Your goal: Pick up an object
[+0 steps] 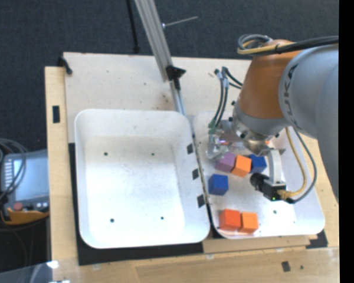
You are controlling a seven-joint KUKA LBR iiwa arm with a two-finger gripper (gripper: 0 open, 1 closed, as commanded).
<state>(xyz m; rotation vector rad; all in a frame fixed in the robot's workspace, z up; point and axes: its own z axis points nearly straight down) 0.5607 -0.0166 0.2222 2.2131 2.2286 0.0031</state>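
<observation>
The small blocks in the right bin [310, 220], like the blue block [218, 184], look light and hard, best pinched on two flat sides; I cannot tell how the jaws stand.

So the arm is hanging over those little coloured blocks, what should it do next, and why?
Probably a short, straight descent: the pincer sits above a tight cluster of the purple block, the orange block and a small blue block in the right white bin, so the purple one looks nearest to grab.
</observation>
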